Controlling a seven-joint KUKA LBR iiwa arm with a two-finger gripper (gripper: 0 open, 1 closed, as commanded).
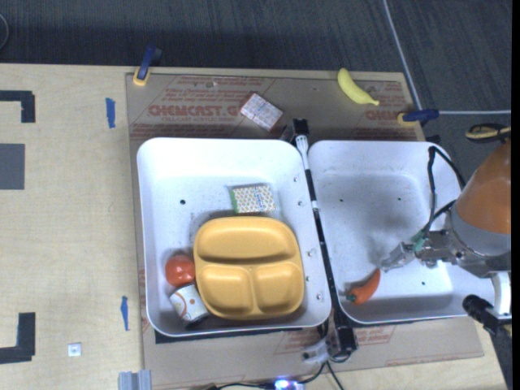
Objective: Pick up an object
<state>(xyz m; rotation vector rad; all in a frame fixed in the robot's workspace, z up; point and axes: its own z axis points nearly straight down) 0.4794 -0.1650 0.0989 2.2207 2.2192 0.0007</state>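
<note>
In the right bin (366, 177), an orange-red chili-shaped object (366, 286) lies near the front wall. My gripper (400, 256) hangs just above and to the right of it, reaching in from the right, and the object rests on the bin floor apart from it. The left bin (162, 185) holds a yellow divided tray (248, 266), a small green-and-white packet (253, 198), a red ball (179, 269) and a small white-and-orange can (188, 302).
A yellow banana (356, 88) and a patterned packet (261, 110) lie on the cardboard behind the bins. Blue clamps (146, 62) hold the cardboard at its back corners. A black cable (435, 185) runs along the right bin's right side to the arm.
</note>
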